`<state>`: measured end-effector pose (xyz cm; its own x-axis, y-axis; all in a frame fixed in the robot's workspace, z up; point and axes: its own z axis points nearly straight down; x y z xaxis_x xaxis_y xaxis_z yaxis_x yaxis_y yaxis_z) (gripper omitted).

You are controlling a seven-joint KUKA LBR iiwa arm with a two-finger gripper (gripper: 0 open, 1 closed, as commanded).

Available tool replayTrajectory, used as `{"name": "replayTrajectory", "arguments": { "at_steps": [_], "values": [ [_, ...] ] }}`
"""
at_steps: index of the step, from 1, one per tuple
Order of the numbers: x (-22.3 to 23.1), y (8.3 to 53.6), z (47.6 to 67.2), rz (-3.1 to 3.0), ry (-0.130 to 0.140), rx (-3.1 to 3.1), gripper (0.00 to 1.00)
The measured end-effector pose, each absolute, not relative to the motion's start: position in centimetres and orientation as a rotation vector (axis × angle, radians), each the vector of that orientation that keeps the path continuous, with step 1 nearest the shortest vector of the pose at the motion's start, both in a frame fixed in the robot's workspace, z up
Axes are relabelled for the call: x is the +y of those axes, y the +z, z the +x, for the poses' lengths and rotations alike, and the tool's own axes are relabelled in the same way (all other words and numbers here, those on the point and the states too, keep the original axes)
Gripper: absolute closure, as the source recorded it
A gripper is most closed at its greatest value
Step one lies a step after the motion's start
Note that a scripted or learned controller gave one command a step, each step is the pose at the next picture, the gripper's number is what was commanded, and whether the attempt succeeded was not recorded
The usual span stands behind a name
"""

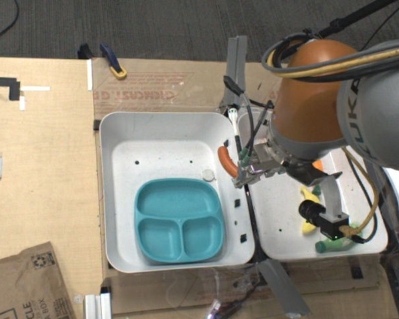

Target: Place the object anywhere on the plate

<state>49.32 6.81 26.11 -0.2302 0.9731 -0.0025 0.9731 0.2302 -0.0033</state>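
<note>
A teal divided plate [179,219] lies in the left bin [120,178], toward its front. An orange-red sausage-shaped object [225,160] is at the left bin's right wall, above and to the right of the plate. My gripper [243,169] is directly beside it, over the divider between the two bins, and the bulky wrist hides much of it. Whether the sausage is in the gripper's grasp or just beside it cannot be told from this view.
A small white bit [208,175] sits by the plate's upper right corner. The right bin [279,231] holds a yellow object [310,195], a green object [332,245] and an orange piece [318,167] under the arm. Brown cardboard lies around the bins.
</note>
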Motion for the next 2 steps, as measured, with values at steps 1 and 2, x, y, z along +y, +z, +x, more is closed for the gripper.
{"name": "replayTrajectory", "arguments": {
  "at_steps": [1,2],
  "values": [
    [7.24,22.59,47.74,-1.945,0.006,-2.466,1.00],
    [7.22,22.60,47.75,-1.945,0.006,-2.465,0.00]
  ]
}}
